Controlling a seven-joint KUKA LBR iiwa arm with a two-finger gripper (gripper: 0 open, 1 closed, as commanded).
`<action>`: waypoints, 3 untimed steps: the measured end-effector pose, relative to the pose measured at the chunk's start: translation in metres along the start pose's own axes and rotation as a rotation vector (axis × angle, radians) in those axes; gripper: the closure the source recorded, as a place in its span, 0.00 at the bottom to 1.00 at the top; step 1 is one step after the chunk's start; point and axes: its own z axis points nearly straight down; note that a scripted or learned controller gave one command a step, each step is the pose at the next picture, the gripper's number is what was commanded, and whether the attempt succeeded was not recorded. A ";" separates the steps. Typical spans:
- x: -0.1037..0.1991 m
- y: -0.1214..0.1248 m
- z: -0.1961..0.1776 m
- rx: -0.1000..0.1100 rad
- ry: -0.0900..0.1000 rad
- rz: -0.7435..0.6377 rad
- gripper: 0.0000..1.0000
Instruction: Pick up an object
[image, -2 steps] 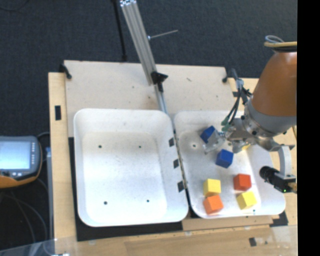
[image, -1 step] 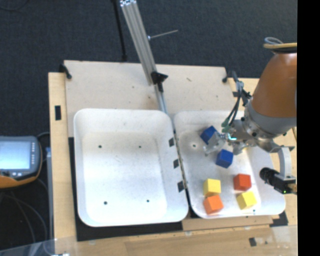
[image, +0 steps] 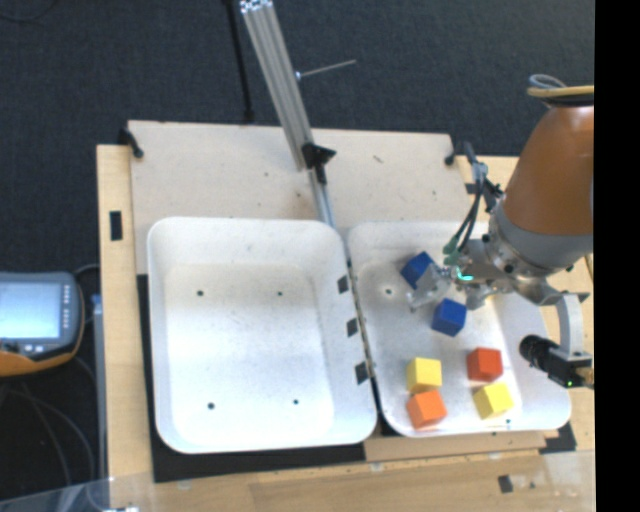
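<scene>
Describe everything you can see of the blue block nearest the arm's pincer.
The blue block is a small solid-looking cube, plain blue, turned a little askew to the bin's walls. It sits on the floor of the right bin, just below the pincer, apart from the other blue block and the yellow block.

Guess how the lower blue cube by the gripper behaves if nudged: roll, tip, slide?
The blue cube is flat-faced, so it probably slides, not rolls. It looks rigid and likely light. The smooth white bin floor probably lets it skate.

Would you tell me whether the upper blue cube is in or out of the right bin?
In: upper blue cube lies inside right bin.
</scene>
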 end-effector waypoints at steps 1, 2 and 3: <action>0.000 0.000 0.000 0.000 0.000 0.000 0.00; 0.000 0.000 0.000 0.000 0.000 -0.001 0.00; 0.000 0.000 0.000 0.000 0.000 -0.001 0.00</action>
